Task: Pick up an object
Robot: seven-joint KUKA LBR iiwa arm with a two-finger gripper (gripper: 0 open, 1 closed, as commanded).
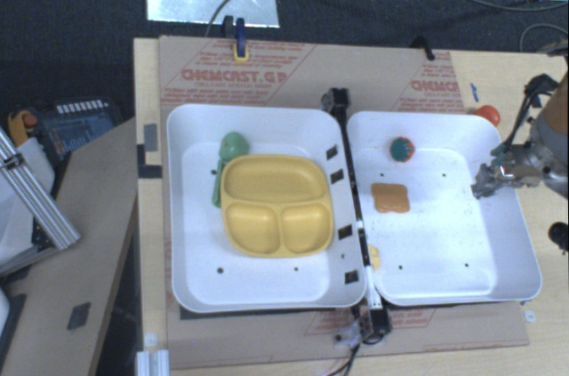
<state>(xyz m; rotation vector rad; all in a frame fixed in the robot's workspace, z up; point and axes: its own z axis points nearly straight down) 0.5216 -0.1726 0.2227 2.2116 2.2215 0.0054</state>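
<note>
Hovering at the right bin's (511, 214) far edge, the gripper (487, 180) holds nothing I can see, so I'd swing it left and drop straight onto the orange block (389, 197) lying flat mid-bin, below the small ball (402, 149).

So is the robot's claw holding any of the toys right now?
No. The gripper is at the right bin's right edge with nothing between its fingers.
</note>
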